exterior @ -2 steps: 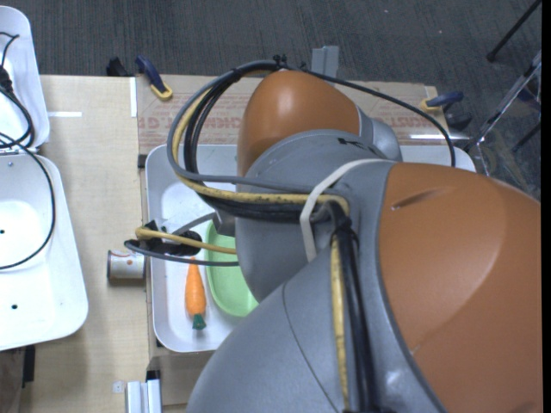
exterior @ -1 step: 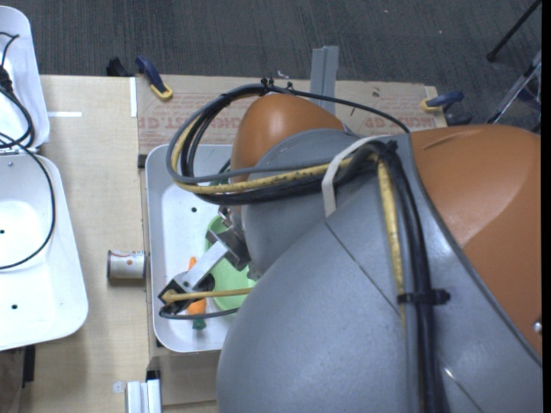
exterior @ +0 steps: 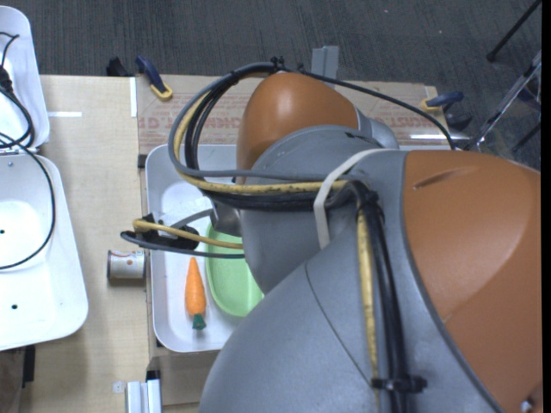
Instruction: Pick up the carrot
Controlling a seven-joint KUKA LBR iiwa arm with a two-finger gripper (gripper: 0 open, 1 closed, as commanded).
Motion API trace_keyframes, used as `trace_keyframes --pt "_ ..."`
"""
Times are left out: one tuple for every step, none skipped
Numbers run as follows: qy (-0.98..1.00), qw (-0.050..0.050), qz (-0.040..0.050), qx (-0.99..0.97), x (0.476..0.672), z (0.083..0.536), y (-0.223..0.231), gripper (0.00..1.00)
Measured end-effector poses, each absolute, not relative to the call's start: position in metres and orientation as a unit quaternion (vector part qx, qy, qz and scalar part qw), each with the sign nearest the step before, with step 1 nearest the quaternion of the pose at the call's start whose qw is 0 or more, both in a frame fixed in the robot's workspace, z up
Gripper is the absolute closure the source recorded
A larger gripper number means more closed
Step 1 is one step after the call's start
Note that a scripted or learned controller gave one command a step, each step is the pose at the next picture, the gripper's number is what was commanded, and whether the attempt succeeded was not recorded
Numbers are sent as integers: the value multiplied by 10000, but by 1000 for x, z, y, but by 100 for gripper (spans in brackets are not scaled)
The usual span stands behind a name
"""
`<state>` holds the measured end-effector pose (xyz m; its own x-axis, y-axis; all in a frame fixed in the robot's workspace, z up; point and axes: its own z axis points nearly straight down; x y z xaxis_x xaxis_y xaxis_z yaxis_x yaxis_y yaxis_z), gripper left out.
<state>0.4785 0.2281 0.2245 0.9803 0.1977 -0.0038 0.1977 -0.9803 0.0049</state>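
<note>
The grey-and-orange arm [exterior: 387, 265] fills the lower right of the frame, nearest the camera, its bulk covering most of the right-hand bin [exterior: 164, 317]. Black and yellow cables [exterior: 258, 188] loop over its casing and trail out to the left above the bin. The end effector is hidden under the arm, so whether it is spread or pressed together cannot be told. Just left of the arm, in the lower middle of the frame, the carrot [exterior: 195, 289] lies free on the bin floor, its green end pointing toward the bottom edge, beside a pale green dish [exterior: 228, 286] that the arm partly covers. A small metal cylinder [exterior: 126, 265] rests on the wooden bench [exterior: 95, 144] just outside the bin's left wall. Farther left sits the second white bin [exterior: 34, 256], crossed by a black cable [exterior: 39, 222]. Blue clamps [exterior: 152, 76] grip the bench's far edge, with dark carpet [exterior: 258, 15] beyond.
</note>
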Motion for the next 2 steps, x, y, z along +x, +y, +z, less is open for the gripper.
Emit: trace_keyframes --pt "980 49 -31 9952 480 232 227 100" --pt "2827 23 -42 9592 478 215 228 100"
